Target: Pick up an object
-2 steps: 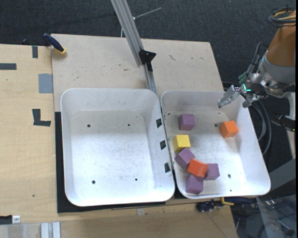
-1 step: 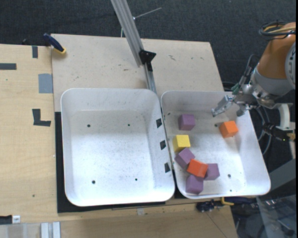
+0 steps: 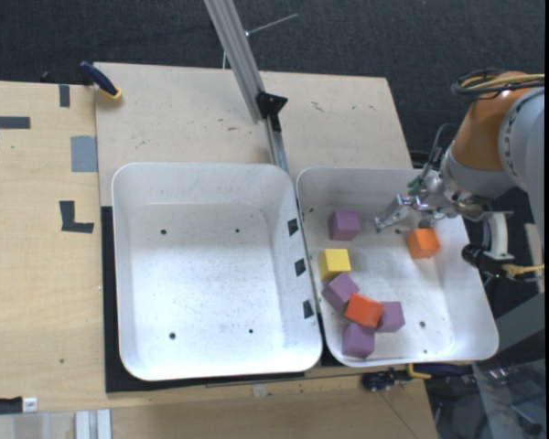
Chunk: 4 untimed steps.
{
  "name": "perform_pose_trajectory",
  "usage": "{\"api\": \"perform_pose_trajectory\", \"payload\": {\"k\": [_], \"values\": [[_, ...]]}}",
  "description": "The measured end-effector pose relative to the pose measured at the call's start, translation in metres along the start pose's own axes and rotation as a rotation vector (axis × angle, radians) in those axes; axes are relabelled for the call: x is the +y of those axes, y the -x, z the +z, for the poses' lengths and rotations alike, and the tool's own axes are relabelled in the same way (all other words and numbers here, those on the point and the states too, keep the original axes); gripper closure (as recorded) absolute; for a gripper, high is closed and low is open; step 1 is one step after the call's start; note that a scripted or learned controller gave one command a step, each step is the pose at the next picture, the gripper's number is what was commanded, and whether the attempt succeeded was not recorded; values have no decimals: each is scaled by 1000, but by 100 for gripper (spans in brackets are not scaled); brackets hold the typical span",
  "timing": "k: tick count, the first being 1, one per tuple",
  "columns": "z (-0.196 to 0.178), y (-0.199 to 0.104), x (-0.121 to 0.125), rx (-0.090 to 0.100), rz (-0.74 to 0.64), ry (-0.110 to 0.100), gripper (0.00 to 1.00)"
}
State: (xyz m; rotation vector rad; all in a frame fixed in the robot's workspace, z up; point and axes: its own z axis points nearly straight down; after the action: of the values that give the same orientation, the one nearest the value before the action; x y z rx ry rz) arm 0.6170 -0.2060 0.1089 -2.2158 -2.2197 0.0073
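Observation:
In the right bin, a small orange cube lies near the right wall. My gripper hangs just above and to the left of it, close to the cube; whether they touch is unclear. A purple cube sits left of the gripper. Further forward lie a yellow cube, a purple cube, a red-orange block and two more purple cubes, bunched together.
The left bin adjoins the right one along a shared wall. A slanted metal pole crosses the back of the bench. A blue and yellow clamp lies at the far left corner.

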Motion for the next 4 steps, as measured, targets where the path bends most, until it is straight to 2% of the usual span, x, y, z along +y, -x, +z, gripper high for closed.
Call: {"api": "perform_pose_trajectory", "payload": {"k": [1, 2, 4], "values": [[19, -1, 0, -1, 0, 3, 0], [7, -2, 0, -2, -2, 4, 100], [-111, -11, 14, -2, -1, 13, 100]]}}
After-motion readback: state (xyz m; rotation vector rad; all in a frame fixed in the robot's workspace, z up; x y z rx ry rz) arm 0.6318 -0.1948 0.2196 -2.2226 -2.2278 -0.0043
